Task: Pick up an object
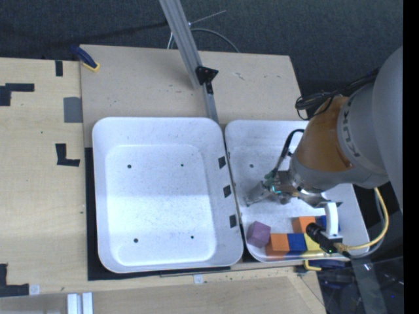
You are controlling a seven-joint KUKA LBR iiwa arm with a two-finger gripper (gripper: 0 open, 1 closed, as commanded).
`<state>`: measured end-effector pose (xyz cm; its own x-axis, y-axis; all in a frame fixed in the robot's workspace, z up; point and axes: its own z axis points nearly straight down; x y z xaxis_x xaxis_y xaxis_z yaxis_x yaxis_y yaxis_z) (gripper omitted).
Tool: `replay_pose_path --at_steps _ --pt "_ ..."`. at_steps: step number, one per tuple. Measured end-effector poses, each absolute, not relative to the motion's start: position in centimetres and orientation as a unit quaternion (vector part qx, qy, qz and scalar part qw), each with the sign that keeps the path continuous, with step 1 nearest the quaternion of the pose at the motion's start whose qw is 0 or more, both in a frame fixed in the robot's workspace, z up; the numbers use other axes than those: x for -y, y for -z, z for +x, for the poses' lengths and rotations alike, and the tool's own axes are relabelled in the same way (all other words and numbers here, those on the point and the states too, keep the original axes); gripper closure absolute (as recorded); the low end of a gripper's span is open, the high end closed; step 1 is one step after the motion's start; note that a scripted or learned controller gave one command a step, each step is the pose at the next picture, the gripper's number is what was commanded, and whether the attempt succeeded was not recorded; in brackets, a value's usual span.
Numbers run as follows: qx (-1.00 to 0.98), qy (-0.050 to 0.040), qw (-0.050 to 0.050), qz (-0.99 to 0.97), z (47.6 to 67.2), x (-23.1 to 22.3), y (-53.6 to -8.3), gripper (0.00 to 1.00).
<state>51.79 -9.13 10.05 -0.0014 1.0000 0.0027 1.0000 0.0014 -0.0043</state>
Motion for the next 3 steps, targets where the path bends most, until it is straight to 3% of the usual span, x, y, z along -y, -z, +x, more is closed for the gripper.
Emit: replay_pose_path --at_steps 1,2,3 --pt "0.709 0.0030 -0.002 -0.705 55.0 4.0 -19.6 0.00" --pt "0.710 -0.0006 0.002 -0.705 52.7 -2.4 -19.1 0.00" --pt "0.710 0.0002 0.001 -0.705 55.0 -7.2 -19.1 0.00"
